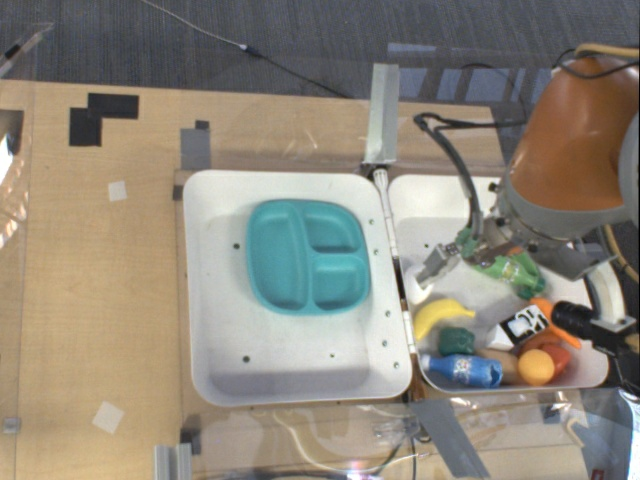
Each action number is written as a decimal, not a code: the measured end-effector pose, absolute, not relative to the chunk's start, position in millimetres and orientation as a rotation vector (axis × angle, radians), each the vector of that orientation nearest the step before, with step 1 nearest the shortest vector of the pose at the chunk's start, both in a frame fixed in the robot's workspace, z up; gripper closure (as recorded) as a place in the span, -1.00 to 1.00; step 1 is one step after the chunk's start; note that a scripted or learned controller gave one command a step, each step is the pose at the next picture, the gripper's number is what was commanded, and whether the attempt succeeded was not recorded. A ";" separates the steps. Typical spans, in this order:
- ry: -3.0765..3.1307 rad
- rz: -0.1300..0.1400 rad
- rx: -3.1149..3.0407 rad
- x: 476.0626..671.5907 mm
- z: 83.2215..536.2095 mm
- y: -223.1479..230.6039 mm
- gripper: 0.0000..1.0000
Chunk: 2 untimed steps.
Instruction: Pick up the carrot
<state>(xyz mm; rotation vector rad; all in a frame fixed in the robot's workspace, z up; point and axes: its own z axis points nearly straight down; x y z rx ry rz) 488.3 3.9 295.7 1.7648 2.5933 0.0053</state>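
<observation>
Camera view: the gripper [470,251] hangs over the right bin [432,200] — whether it is parted or closed, I cannot tell. Just beyond it lies the carrot [530,286], leafy top nearest; probably light, stiff, smooth — best gripped across its orange body.

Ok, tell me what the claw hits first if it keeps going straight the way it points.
Probably the bare floor of the right bin, near the banana. The claw points down-left; depth is hard to judge from above.
</observation>
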 end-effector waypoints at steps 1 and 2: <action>2.593 0.005 1.765 488.3 295.7 3.9 -1.00; 2.593 0.005 1.765 488.3 295.7 3.9 -1.00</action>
